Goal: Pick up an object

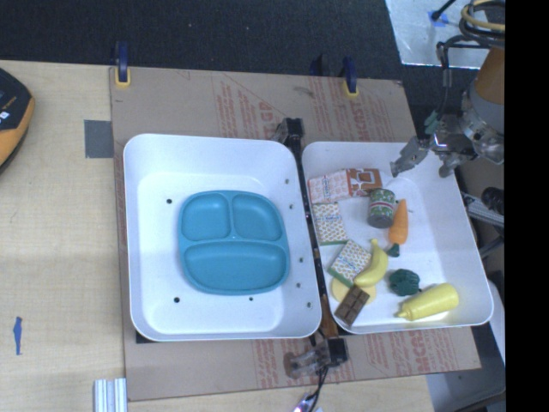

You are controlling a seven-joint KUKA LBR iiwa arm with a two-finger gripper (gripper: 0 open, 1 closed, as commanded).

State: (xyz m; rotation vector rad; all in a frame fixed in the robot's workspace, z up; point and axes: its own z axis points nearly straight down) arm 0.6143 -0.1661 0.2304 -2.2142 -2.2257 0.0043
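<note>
Toy foods point(377, 260) crowd one bin point(459, 230); end effector point(427, 157) spread, empty.

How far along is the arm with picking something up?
Nothing is picked yet. The open two-finger gripper hangs over the right white bin's far edge, holding nothing. The orange toy carrot, yellow banana and small green can lie untouched. Descending, grasping and lifting remain.

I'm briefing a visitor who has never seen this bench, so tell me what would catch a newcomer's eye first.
First the blue divided plate, alone in the middle of the left bin. Next the heap of toy food along the right bin's left and near sides: a banana, a carrot, a yellow squeeze bottle, a small can. The tool hangs open over that bin's far right corner, holding nothing.
</note>
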